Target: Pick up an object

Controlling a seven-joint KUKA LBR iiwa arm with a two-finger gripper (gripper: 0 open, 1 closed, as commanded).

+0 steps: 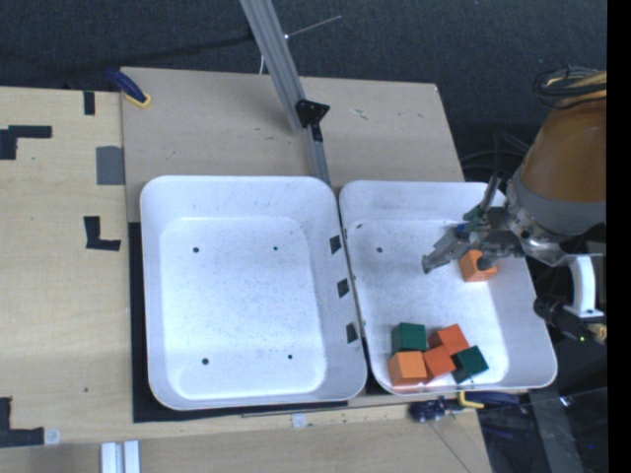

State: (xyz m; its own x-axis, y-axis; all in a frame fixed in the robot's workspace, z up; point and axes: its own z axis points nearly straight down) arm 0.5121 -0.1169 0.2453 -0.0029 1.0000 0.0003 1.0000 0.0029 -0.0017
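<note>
Orange shows between the gripper's (471, 255) dark fingers: they pinch a small orange block (478, 267), lifted over the upper right part of the right bin (414, 197). One finger juts left toward the bin's middle. Behind the gripper the wrist slants up and right into the arm (564, 170), grey with an orange band, bulking over the bin's right rim. Near the bin's front edge lie four more blocks (432, 352) clustered together, touching: two green, two orange. The left bin (237, 190) sits just beside, rims meeting.
</note>
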